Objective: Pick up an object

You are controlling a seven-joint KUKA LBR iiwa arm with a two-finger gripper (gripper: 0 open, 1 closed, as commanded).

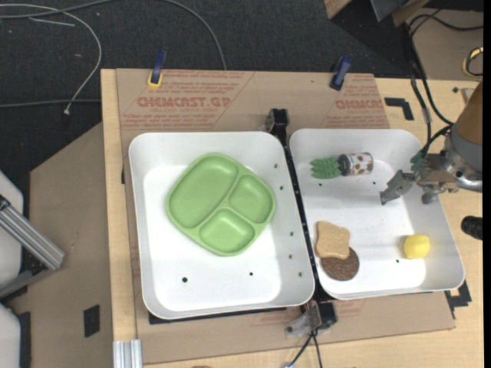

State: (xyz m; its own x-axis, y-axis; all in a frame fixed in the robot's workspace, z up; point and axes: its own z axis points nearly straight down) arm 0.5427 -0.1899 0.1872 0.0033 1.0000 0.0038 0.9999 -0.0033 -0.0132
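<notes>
My gripper (409, 193) hangs over the right side of the right bin (441, 282), its two fingers spread open with nothing between them. A yellow ball (416, 246) lies just below it, near the bin's front right. A slice of toast (332, 240) leans on a round brown cookie (341, 265) at the front left of that bin. A green spiky toy (326, 166) and a small patterned can (357, 162) lie side by side at the back, to the left of the gripper.
The left bin (153, 282) holds a green divided plate (221, 203). A black clamp (277, 119) sits between the bins at the back. Blue clips (158, 67) hold the cardboard base. Cables run at the right.
</notes>
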